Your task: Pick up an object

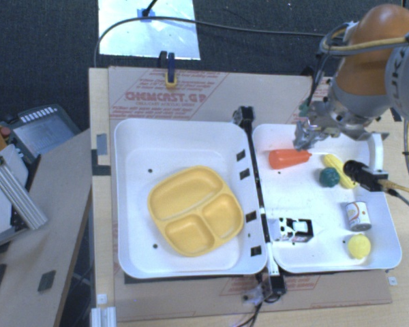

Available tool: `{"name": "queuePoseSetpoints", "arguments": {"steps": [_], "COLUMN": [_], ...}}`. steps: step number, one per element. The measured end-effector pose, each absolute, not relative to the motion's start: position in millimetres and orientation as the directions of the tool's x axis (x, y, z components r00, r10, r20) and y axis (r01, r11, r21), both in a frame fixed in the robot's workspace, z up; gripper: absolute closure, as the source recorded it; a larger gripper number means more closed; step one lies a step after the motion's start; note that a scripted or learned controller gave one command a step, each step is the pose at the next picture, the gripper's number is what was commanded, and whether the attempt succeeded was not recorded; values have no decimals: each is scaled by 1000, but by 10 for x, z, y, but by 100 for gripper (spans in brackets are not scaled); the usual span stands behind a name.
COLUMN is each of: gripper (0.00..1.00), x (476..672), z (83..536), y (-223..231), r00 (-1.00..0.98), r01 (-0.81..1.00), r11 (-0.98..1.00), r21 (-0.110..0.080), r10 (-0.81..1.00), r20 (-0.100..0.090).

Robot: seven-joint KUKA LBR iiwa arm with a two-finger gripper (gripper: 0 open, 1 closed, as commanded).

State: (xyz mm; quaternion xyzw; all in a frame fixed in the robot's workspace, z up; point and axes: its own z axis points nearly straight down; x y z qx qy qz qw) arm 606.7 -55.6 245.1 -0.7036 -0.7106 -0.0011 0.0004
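The gripper (304, 139) hangs over the far edge of the right bin (378, 251), just above the orange carrot (289, 158), which lies free near the far left corner. I cannot tell how the gripper is set. The left bin (133, 182) carries a yellow divided plate (194, 210).

arm (385, 53) cropped right, pincer (305, 139) perhaps blurred

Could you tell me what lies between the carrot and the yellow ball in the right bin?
In the camera view, a teal ball lies between the carrot and the yellow ball.
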Motion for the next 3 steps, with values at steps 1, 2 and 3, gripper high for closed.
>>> {"name": "queuePoseSetpoints", "arguments": {"steps": [1, 2, 3], "gripper": [100, 100, 100], "x": [6051, 5988, 5958], "z": [2506, 2331, 2201], "y": [-34, 489, 1060], "r00": [-10, -9, -10], "r01": [1000, 1000, 1000], "r11": [10, 9, 10], "r21": [2, 0, -1], "r10": [1000, 1000, 1000], "r20": [2, 2, 2]}}
